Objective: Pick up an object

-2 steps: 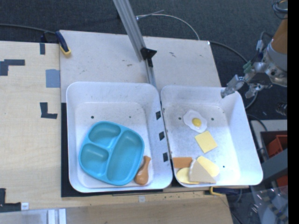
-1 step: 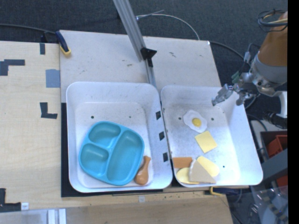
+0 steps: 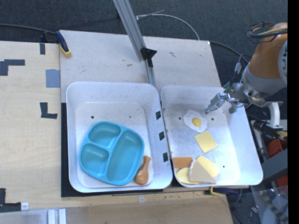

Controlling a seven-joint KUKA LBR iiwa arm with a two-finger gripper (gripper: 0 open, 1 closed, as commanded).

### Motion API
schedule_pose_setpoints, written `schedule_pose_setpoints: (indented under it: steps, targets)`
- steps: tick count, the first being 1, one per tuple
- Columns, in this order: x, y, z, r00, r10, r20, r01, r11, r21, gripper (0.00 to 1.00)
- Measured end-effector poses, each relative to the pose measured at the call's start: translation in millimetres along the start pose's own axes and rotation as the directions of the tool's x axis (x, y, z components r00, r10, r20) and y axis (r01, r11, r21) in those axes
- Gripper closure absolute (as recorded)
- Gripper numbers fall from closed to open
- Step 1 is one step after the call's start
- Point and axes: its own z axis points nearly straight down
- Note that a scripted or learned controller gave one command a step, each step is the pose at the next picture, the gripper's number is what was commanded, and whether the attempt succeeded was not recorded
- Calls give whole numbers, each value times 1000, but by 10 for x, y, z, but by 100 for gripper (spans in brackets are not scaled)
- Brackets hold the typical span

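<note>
The jaws (image 3: 223,101) stand slightly spread, pinching nothing, over the right bin (image 3: 243,139). The fried egg (image 3: 195,122) lies just below-left of them, the cheese slice (image 3: 206,141) farther below

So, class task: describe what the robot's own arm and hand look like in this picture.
The arm is bulky and rounded, with an orange band over grey casing. Dark cables loop above it. At its end sits a small hand of grey metal, with slim fingers, much thinner than the arm itself.
</note>
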Motion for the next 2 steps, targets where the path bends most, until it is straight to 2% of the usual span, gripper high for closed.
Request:
schedule_pose_setpoints:
  steps: [1, 2]
  targets:
    - [44, -163, 579, 1000, 0, -1, 0, 1000, 3, 0]
    - [-333, -87, 1076, 1000, 2, 0, -2, 1000, -4, 0]
